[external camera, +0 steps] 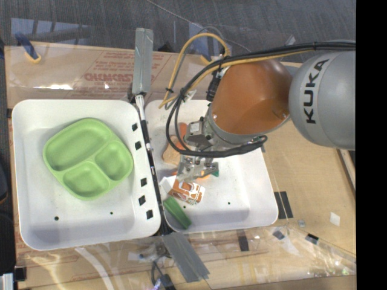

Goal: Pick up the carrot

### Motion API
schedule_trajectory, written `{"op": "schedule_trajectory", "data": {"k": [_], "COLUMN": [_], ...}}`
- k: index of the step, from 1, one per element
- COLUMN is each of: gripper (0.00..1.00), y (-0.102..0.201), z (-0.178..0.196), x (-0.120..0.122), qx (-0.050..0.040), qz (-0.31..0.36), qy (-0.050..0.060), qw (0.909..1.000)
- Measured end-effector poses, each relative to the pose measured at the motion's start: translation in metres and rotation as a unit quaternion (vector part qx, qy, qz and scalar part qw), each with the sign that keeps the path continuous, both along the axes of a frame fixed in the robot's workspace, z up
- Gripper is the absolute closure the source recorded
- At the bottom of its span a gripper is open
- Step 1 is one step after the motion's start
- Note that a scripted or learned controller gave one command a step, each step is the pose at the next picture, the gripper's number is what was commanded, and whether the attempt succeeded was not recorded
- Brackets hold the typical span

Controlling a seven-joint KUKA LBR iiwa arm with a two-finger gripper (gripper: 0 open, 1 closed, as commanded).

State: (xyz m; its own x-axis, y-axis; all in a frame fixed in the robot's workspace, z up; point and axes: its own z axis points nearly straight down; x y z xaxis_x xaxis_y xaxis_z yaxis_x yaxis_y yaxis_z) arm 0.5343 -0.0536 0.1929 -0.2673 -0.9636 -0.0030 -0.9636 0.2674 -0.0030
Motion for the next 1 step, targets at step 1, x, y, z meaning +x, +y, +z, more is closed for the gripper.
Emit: {"op": "schedule_trajectory", "data": {"k": [1], "gripper": [1.00], "y": [0.0355], "z": [-0.0013], "x": [0.0903], "qx": [-0.0002], "qz": [0.003], "qy": [0.002], "qw": [1.0000]}}
